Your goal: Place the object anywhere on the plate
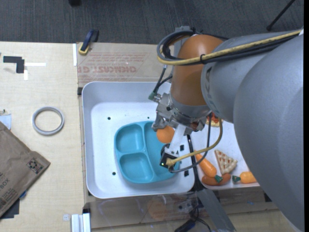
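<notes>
A blue divided plate (135, 153) lies in the left white bin (96, 129), toward its front right. My gripper (170, 125) hangs over the plate's right-hand compartment, under the orange band of the arm. A round orange object (164, 135) shows right beneath the gripper, above the plate's right part. Whether it sits between the gripper's parts or rests on the plate, I cannot tell, as the wrist hides the contact.
The right bin (241, 187) holds an orange carrot (208, 167), a pizza-like wedge (225, 161), and other small orange food toys (246, 178). A tape ring (48, 120) and a brown cardboard box (14, 173) lie on the bench at left.
</notes>
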Robot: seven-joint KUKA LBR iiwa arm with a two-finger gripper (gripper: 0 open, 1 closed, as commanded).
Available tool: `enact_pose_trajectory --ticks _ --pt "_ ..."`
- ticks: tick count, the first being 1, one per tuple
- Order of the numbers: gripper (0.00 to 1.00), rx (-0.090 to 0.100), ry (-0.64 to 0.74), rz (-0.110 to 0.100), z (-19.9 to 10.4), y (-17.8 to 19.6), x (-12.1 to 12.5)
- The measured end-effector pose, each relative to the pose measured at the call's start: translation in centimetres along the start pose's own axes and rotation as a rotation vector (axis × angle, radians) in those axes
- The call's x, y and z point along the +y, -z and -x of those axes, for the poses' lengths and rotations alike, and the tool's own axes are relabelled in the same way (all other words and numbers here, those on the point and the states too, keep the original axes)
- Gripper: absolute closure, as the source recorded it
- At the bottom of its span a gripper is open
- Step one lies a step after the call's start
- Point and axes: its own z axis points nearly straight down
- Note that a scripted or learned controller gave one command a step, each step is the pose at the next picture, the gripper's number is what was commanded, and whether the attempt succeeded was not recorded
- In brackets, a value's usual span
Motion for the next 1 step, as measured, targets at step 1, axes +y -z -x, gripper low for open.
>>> enact_pose_trajectory --ticks 1 --pt "0.00 0.000 -0.001 0.000 0.02 0.00 0.01"
